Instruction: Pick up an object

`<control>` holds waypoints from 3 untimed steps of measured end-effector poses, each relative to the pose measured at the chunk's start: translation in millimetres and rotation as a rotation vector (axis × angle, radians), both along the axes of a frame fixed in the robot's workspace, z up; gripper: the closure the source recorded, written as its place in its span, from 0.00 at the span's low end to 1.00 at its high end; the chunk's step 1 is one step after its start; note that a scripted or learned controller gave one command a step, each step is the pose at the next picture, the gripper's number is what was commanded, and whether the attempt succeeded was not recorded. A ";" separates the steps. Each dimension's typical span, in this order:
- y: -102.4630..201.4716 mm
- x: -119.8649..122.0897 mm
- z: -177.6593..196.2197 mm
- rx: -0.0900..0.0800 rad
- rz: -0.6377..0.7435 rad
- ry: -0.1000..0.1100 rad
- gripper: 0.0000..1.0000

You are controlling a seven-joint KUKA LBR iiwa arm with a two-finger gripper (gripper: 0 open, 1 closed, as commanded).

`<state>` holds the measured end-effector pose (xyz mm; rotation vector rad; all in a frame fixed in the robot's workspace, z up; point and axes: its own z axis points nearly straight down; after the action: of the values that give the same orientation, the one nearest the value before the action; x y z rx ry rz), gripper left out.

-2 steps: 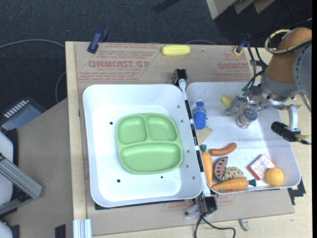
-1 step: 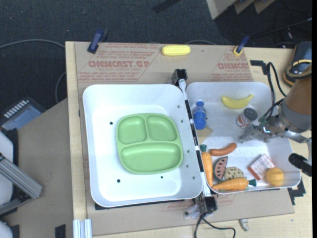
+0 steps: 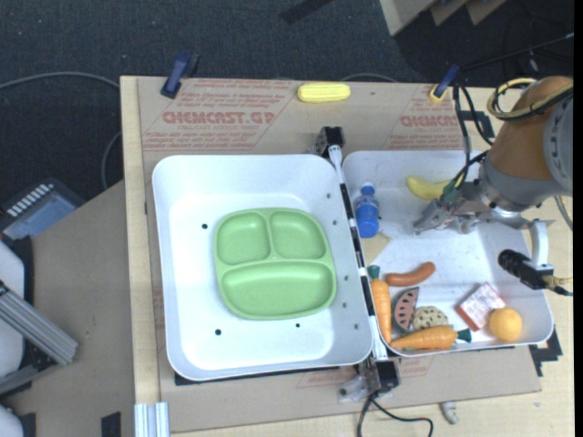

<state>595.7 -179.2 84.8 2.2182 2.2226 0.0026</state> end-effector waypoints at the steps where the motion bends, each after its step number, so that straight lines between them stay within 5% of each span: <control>1: -45.3 72.4 105.1 -0.004 -0.001 -0.005 0.00; 2: -30.2 74.0 11.3 -0.001 0.000 -0.006 0.00; 3: -30.7 75.8 23.7 -0.005 0.001 -0.013 1.00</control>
<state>671.5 -209.9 108.5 2.2082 2.2142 0.0119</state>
